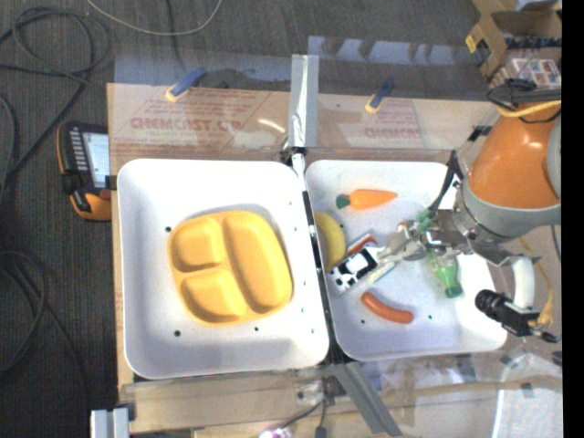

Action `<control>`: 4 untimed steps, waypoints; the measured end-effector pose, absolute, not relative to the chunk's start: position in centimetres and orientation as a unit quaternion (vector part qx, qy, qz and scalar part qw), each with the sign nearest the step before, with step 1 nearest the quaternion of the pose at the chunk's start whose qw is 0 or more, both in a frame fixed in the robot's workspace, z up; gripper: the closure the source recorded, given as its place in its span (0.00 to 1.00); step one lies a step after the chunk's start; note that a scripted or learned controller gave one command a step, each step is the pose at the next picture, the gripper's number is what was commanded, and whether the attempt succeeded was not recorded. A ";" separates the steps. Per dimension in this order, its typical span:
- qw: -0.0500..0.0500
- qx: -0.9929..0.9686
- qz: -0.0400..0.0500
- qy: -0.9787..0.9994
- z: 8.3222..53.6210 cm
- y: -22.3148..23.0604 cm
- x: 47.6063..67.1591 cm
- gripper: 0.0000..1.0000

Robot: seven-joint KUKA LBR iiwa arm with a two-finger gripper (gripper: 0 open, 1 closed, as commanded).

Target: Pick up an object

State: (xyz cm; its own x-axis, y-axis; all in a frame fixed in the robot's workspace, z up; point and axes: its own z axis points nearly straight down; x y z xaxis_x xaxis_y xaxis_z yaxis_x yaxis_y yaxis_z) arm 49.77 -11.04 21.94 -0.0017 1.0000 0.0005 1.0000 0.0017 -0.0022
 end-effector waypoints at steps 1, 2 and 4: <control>0.001 -0.751 0.000 -0.660 11.8 -16.8 54.8 0.00; -0.002 -0.733 -0.008 -0.680 9.4 -16.7 58.4 0.00; 0.001 -0.683 0.000 -0.730 17.1 -11.2 60.9 1.00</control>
